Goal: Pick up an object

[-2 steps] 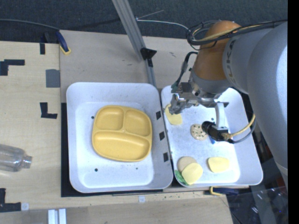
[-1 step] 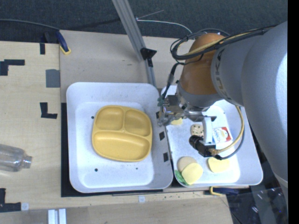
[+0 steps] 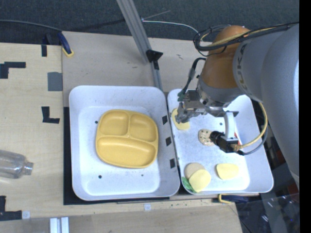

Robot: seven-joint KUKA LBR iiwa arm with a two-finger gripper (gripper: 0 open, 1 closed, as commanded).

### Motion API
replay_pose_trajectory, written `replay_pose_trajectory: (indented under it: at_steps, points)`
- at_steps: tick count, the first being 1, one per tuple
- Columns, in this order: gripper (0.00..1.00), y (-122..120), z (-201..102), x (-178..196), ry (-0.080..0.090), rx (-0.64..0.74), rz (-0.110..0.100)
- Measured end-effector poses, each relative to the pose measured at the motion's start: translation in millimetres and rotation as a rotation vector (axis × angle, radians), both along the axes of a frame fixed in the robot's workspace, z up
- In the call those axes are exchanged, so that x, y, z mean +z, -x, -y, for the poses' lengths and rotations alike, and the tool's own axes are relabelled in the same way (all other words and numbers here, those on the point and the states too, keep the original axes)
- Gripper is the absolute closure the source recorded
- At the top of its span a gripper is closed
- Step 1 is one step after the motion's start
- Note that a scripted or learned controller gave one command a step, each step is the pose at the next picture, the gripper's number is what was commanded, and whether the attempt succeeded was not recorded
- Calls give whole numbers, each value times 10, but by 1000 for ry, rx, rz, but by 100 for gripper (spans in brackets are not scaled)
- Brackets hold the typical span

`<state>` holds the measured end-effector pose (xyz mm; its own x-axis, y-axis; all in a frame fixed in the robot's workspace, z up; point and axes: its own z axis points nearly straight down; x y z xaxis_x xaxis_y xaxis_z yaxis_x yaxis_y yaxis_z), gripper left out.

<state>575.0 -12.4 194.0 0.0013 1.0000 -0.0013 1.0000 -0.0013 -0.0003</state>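
My gripper [image 3: 183, 114] reaches down into the right bin [image 3: 257, 171] near its left wall, directly over a small pale yellow round piece [image 3: 182, 125]. The arm and wrist cover the fingers, so their state is hidden. Further right lies a small speckled cream object [image 3: 205, 137]. Near the bin's front sit a tan rounded piece [image 3: 193, 169], a yellow piece [image 3: 200, 179] with a bit of green under it, and another yellow piece [image 3: 227, 171].
The left bin [image 3: 77, 130] holds a yellow divided plate [image 3: 127, 138]. A metal pole [image 3: 136, 25] slants down to the bins' back edge. A clear plastic bottle [image 3: 12, 163] lies on the bench at far left.
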Motion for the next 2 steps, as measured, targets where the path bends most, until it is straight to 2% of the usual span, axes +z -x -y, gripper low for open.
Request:
replay_pose_trajectory:
  at_steps: [1,2]
  points:
    - [100,33,-158,-60,0,3,-3]
    - [100,544,-667,-60,-3,7,-6]
